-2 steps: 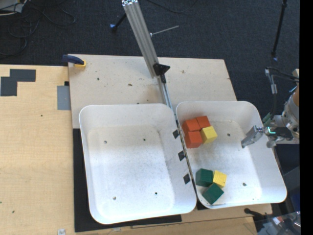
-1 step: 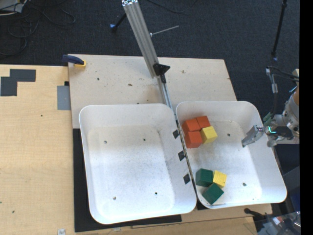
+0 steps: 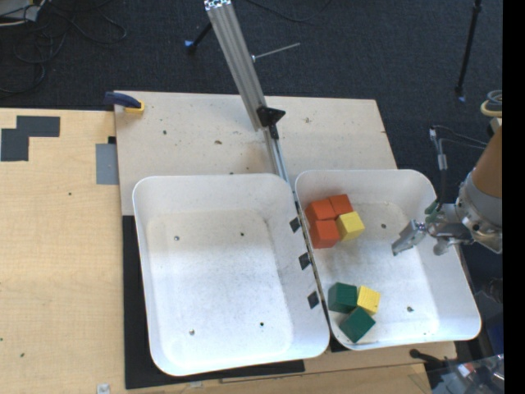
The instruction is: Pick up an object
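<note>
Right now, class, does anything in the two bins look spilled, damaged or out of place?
Nothing stands out. The orange blocks and yellow block sit clustered in the right bin; green blocks lie nearer its front. The gripper hovers beside them.

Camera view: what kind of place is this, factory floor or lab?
Likely a robotics lab test bench, not a factory: two white bins holding coloured blocks, dark carpet strewn with cables, and a stand base behind the bench.
</note>
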Available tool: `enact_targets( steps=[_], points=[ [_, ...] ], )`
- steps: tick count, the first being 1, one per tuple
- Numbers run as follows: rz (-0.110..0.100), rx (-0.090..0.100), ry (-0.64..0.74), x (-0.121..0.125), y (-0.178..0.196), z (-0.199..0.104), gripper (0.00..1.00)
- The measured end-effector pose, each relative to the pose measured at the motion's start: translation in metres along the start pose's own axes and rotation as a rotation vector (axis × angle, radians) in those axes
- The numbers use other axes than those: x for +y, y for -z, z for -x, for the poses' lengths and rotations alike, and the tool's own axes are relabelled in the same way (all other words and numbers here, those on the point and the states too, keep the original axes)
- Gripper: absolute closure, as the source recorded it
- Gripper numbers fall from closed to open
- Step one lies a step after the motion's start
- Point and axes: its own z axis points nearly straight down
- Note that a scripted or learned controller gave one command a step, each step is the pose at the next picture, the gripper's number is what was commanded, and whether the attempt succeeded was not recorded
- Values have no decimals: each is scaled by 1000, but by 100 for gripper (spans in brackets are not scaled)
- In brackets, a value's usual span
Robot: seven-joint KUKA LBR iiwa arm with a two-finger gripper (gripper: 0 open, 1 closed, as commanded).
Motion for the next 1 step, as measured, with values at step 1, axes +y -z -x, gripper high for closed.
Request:
enact_targets(
  steps=[1],
  points=[
    [-1, 0, -1, -5, -45, 2, 0]
  ],
)
